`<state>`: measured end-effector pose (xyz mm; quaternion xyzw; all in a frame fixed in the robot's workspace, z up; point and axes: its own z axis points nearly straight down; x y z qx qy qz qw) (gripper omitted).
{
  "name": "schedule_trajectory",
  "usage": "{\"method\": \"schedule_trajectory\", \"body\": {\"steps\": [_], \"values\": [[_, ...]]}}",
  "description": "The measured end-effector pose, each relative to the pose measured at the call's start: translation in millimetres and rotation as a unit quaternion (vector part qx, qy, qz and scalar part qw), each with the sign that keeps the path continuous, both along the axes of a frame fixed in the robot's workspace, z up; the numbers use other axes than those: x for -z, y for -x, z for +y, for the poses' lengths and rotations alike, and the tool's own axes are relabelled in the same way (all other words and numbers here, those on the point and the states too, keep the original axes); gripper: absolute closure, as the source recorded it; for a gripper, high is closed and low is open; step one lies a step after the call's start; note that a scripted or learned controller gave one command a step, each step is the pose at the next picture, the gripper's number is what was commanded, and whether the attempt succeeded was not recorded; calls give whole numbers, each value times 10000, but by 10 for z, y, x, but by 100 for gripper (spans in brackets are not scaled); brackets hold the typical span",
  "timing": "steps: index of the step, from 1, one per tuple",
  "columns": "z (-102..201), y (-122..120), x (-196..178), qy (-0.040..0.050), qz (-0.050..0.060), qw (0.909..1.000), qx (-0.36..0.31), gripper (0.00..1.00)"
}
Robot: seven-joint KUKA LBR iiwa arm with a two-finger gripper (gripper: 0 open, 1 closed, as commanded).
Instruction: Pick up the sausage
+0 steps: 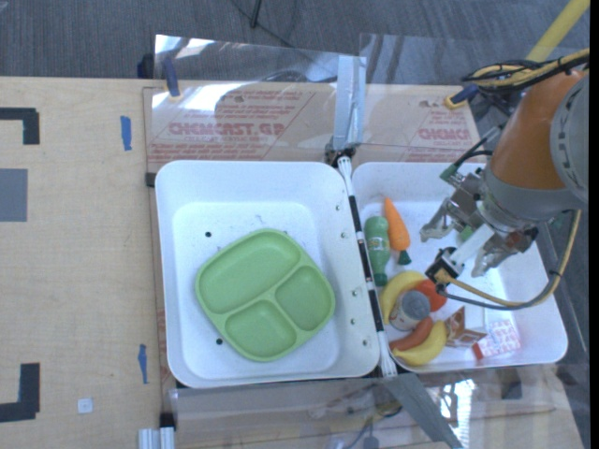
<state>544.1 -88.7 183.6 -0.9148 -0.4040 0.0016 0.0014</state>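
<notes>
Landmark for all places below: the curved yellow plastic banana (pixel 426 349), lying low in the right-hand shallow white bin (pixel 552 325).

Resting on the banana's inner curve and touching it: the short reddish-orange toy sausage (pixel 415 331), lying flat and apart from the gripper.

Tucked just above the sausage, inside the banana's curl: a small round tin can with a grey lid (pixel 403 311).

Above the banana, close along the bin's left wall: a slim green plastic bottle (pixel 377 241) lying on its side. Just beside that, an orange toy carrot (pixel 398 224).

Near the banana on its right: a small brown crumpled piece (pixel 458 324). Beyond that, a red-and-white printed packet (pixel 496 338), flat on the bin floor.

Up and to the right of the banana, not touching it: the two-finger gripper (pixel 465 237) on the grey arm with the orange band (pixel 529 134), hanging over the middle of the bin. Cannot tell whether clenched or released.

Well to the left of the banana, across the bin walls, in the left-hand shallow white bin (pixel 178 195): a light green three-compartment plastic plate (pixel 265 295), lying flat.
</notes>
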Motion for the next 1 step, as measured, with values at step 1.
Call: {"method": "schedule_trajectory", "body": {"steps": [1], "values": [[52,-91,-4,6,-18,10000,-60,0]]}}
